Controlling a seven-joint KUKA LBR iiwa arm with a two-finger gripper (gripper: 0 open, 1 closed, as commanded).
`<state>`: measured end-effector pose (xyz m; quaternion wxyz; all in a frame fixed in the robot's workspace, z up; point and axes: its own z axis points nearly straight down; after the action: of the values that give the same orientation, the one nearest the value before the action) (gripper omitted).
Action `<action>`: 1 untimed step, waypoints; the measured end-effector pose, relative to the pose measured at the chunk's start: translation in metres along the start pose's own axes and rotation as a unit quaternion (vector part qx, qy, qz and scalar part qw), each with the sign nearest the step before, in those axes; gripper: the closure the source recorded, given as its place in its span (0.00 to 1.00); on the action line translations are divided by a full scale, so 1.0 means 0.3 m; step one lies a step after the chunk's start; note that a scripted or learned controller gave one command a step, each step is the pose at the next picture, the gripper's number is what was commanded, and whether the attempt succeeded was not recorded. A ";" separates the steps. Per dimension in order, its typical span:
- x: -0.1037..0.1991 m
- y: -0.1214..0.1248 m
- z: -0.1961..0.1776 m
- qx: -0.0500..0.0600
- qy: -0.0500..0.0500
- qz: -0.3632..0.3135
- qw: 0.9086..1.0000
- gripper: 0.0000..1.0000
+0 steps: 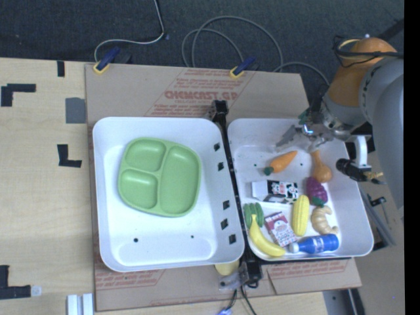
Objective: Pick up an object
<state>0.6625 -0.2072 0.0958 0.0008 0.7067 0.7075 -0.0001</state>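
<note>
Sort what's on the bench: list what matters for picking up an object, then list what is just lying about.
For the job:
gripper, above the right bin
carrot, the toy nearest it
banana, corn, blue bottle, other possible picks

Lying about:
green plate in the left bin
cables behind the bench

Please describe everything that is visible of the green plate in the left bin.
The green plate is a light green, rounded-square tray that looks like matte plastic. Raised ridges divide it into three compartments: two smaller ones on the left side and one larger on the right. It lies flat and right side up on the floor of the left bin, in the upper middle part, slightly turned. All three compartments hold nothing. It touches only the bin floor, apart from the walls.
</note>
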 end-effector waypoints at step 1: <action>0.134 -0.142 0.032 -0.002 -0.002 -0.001 1.000 0.00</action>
<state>0.6198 -0.1670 0.0862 0.0040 0.7063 0.7079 0.0001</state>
